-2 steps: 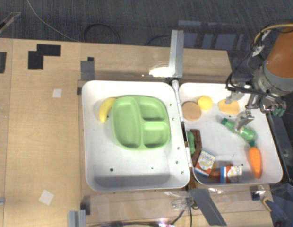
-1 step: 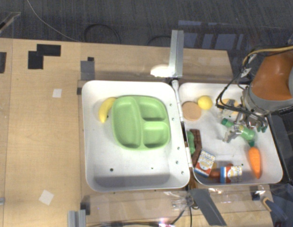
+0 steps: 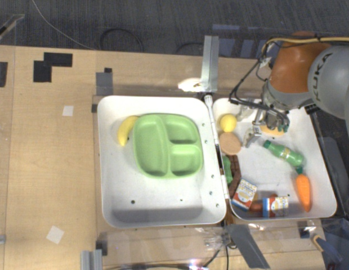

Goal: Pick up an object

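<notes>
My gripper (image 3: 265, 127) hangs low over the back of the right bin (image 3: 318, 151), reaching in from the right. A small yellow and orange object (image 3: 276, 130) lies right under it, partly hidden by the wrist. A yellow lemon (image 3: 227, 122) and a round brown piece (image 3: 231, 144) sit to its left by the bin wall. Just in front of the gripper lies a green bottle (image 3: 284, 153). An orange carrot (image 3: 303, 191) rests near the right front corner, with a small carton (image 3: 245, 194) and a can (image 3: 274, 205) along the front.
The left bin (image 3: 115, 196) holds a green divided plate (image 3: 166, 144) and a banana (image 3: 125, 129) beside it. A green item (image 3: 228, 170) and a dark brown one (image 3: 237, 173) lie along the right bin's left wall. A metal post (image 3: 210, 63) stands behind the bins.
</notes>
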